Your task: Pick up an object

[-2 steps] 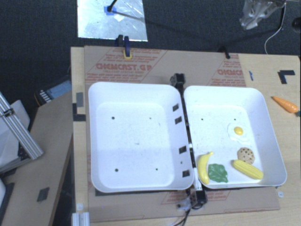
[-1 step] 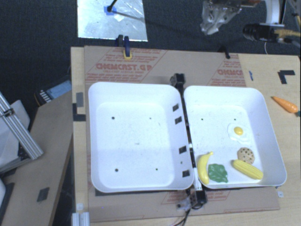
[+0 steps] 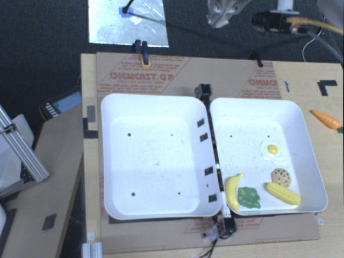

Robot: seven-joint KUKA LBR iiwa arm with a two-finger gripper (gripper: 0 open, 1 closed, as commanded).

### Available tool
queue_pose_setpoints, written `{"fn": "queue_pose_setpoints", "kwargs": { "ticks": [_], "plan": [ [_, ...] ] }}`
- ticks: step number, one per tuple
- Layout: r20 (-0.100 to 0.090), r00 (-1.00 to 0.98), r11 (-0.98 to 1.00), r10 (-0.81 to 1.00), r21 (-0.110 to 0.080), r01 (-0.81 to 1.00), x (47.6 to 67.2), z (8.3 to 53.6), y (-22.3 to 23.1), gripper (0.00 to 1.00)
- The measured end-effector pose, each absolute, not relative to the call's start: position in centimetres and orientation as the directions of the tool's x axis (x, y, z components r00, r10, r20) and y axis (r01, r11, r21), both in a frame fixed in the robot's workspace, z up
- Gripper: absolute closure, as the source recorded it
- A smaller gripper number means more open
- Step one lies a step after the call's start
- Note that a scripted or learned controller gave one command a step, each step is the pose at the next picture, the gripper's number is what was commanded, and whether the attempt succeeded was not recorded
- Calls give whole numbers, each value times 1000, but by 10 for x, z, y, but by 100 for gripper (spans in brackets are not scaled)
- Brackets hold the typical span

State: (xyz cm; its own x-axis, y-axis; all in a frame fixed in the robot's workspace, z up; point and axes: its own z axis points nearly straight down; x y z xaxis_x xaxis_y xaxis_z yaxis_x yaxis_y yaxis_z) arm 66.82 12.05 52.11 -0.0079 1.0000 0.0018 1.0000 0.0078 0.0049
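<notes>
The right bin (image 3: 252, 117) holds several toy foods along its near edge. A fried egg (image 3: 272, 150) lies at the right, with a round cookie (image 3: 280, 177) just below it. A yellow corn cob (image 3: 283, 193) rests in the near right corner. A yellow banana (image 3: 233, 191) lies against the bin's left wall, touching a green leafy piece (image 3: 249, 198). My gripper (image 3: 224, 12) hangs high beyond the bench's far edge, well away from the bins and with nothing seen in it.
The left bin (image 3: 153, 157) sits beside the right one, joined by black clips. An orange carrot (image 3: 327, 119) lies on the bench, right of the bins. A shiny metal plate (image 3: 128, 14) and cables lie on the dark floor behind.
</notes>
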Motion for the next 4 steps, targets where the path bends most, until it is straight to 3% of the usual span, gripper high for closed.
{"fn": "queue_pose_setpoints", "kwargs": {
  "ticks": [1, 2, 3, 4],
  "plan": [
    [2, -11, 11, 1000, 2, 1000, 664, 509, 205, 100],
    [-2, 0, 0, 1000, -8, 1000, 668, 293, 200, 100],
    [-2, 1, -1, 1000, -6, 1000, 577, 239, 149, 100],
    [4, -7, 7, 1000, 7, 1000, 555, 332, 184, 100]
  ]
}}
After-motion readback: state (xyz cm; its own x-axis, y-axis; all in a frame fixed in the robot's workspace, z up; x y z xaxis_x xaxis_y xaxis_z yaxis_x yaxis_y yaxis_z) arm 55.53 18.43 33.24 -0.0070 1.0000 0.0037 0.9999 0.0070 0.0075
